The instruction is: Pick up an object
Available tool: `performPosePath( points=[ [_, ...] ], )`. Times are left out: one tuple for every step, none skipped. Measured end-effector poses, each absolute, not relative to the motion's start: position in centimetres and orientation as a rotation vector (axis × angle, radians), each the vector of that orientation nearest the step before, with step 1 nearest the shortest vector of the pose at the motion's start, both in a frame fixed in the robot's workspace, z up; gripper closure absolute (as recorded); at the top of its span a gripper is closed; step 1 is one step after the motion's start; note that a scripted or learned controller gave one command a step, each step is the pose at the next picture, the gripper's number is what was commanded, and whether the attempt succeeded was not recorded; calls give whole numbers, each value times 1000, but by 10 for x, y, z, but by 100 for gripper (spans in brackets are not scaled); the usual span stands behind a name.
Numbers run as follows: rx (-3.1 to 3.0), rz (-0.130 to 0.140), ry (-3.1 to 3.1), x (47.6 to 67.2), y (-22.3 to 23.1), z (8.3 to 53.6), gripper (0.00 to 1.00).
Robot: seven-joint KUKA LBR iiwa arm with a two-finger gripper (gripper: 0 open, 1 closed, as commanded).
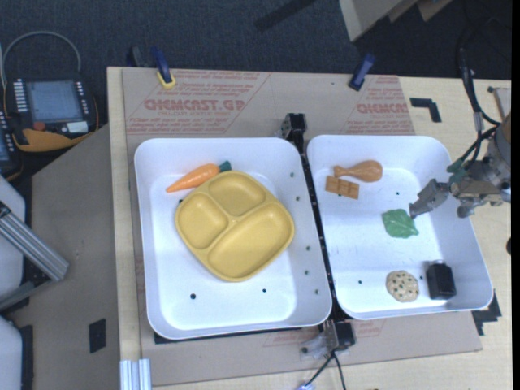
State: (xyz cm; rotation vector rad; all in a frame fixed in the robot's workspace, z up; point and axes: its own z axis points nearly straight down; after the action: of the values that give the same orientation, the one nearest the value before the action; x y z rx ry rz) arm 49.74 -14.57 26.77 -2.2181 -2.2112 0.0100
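Risk here, I think, is that the claw (443, 200), spread open with one finger tip touching the right edge of the flat green leaf (400, 223) in the right bin (463, 299) and holding nothing, closes over so thin a thing and slips off.

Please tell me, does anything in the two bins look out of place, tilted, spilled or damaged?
Only one small thing: the yellow divided plate lies turned at an angle to the left bin, with the toy carrot beside its upper rim, not on it. Nothing looks spilled or damaged.
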Motion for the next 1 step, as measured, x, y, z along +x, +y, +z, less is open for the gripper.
performPosePath(
  points=[
    [-2221,0,-2222,499,-145,273,0]
  ],
)
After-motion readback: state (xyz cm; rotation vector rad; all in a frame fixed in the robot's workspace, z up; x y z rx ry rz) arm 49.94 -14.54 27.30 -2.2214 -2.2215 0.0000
